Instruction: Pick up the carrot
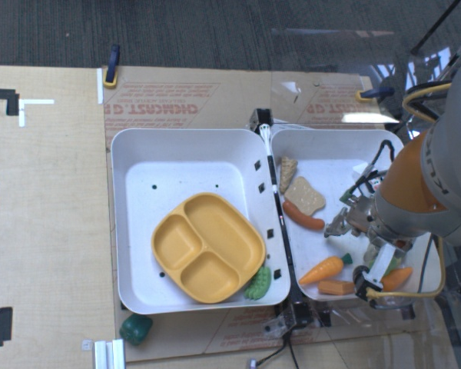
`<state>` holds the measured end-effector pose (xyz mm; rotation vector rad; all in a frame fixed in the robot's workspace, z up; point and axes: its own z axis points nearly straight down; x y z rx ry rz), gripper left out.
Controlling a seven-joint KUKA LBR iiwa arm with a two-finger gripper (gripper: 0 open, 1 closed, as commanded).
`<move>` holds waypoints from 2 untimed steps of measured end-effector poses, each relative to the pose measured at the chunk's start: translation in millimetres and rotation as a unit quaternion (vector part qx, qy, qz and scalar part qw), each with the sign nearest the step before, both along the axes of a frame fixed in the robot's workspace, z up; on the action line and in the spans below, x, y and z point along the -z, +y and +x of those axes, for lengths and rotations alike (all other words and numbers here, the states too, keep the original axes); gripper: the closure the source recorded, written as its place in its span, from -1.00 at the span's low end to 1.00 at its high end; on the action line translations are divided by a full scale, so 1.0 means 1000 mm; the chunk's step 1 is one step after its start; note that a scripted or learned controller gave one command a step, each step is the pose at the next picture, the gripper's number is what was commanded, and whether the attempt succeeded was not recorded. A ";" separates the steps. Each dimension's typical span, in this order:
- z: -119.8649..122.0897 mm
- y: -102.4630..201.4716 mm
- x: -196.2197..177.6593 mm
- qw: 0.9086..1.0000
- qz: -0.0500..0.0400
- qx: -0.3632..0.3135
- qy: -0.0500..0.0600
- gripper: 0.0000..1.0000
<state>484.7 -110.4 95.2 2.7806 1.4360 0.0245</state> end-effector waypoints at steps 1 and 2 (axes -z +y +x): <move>-0.007 0.018 0.004 0.996 0.002 -0.086 0.011 -1.00; -0.004 0.015 0.002 1.000 0.002 -0.019 0.006 -1.00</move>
